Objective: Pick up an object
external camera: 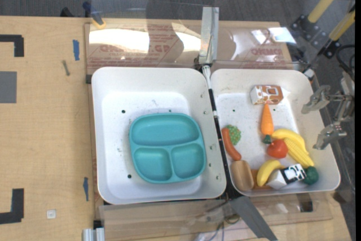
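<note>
Two white bins are seen side by side. The left bin (107, 138) is occupied by a teal divided plate (167, 147). To the right of that plate, in the right bin (324, 149), a toy carrot (267, 119), a red pepper (277, 148), bananas (298, 147) and a small carton (266, 94) are gathered. Farther right, beyond the bin's rim, the gripper (327, 121) is held open, nothing between its fingers.
</note>
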`<state>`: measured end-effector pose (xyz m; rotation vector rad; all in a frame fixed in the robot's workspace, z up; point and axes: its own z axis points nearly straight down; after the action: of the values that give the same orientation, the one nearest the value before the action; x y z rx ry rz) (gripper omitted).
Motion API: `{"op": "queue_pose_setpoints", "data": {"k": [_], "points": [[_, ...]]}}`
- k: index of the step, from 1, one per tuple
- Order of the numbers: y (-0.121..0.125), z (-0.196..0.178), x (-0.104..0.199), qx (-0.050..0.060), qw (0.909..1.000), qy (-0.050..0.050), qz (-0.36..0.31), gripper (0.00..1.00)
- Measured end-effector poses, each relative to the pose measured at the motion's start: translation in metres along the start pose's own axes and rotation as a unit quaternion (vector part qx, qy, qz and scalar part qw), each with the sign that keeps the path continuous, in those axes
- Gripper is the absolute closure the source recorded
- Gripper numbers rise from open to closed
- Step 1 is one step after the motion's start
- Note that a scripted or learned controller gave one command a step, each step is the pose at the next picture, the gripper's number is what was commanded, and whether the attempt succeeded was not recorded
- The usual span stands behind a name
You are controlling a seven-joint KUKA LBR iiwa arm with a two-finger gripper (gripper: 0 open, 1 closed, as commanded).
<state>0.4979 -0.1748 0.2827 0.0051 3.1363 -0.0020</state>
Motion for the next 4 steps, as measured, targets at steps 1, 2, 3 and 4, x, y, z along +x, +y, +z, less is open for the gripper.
{"op": "queue_pose_setpoints", "data": {"k": [1,2,3,4], "points": [[0.017,0.149,-0.023,-0.002,0.9999,0.006,-0.011,0.0],[0.064,0.193,-0.042,0.0,1.0,-0.002,-0.003,0.0],[0.065,0.18,-0.046,0.001,0.9999,-0.009,-0.004,1.0],[0.103,0.038,-0.067,-0.001,0.9998,-0.006,0.022,1.0]]}}
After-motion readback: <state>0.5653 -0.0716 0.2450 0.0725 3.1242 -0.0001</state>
